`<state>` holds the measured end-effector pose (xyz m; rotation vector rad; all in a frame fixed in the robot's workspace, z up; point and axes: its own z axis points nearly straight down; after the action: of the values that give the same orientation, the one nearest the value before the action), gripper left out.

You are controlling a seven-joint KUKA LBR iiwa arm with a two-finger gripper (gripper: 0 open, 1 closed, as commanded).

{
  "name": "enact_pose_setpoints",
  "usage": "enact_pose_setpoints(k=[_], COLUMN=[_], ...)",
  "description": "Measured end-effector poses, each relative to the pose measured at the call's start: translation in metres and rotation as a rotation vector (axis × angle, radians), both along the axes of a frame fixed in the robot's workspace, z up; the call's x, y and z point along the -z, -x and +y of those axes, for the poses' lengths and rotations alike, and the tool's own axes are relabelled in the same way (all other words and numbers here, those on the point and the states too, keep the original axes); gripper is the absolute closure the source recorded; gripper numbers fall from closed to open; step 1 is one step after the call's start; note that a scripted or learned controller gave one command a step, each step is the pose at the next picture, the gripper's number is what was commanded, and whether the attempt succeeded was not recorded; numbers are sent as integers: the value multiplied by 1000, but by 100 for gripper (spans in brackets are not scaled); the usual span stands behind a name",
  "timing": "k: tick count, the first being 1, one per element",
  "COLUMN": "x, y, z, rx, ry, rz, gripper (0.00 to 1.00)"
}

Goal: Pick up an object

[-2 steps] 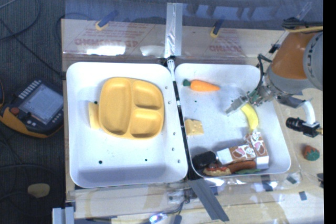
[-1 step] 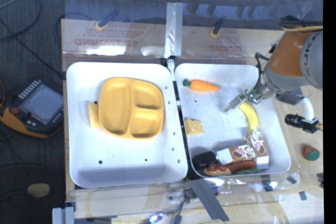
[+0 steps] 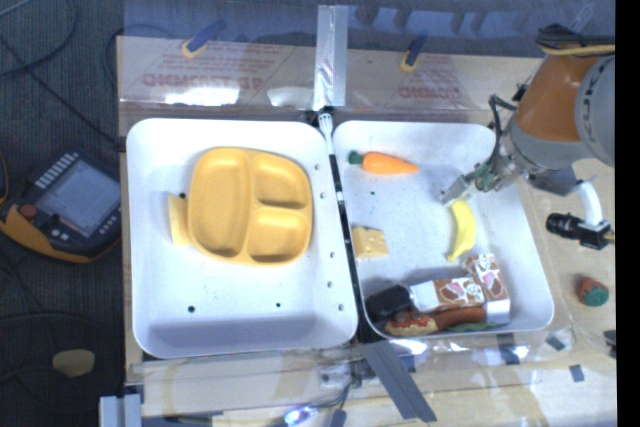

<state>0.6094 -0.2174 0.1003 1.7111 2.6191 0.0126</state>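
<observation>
The right bin (image 3: 533,267) holds an orange carrot (image 3: 385,164) at its back, a yellow banana (image 3: 462,230) right of the middle and a pale cheese wedge (image 3: 370,242) by its left wall. Along the front wall lie a black object (image 3: 388,300), a white and red printed box (image 3: 470,290) and a brown hot dog (image 3: 440,320). My gripper (image 3: 468,183) reaches in from the right and hangs low just above the banana's upper tip, tilted toward the left. Nothing shows held in it.
A yellow divided plate (image 3: 248,203) lies in the left bin (image 3: 140,245), with a thin yellow slice (image 3: 177,220) peeking out at its left edge. A control pendant (image 3: 68,205) rests on the floor to the left. Small parts lie on the bench right of the bins.
</observation>
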Motion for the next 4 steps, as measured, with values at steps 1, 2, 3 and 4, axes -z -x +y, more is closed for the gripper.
enact_pose_setpoints(k=[1, 2, 3, 4], x=[-135, -128, -75, -119], y=[-56, -15, 1, -12], z=[93, 84, 60, 20], rx=[-3, -72, -276, 25], ry=[1, 3, 4, 2], rz=[13, 13, 15, 14], gripper=[100, 100, 100, 100])
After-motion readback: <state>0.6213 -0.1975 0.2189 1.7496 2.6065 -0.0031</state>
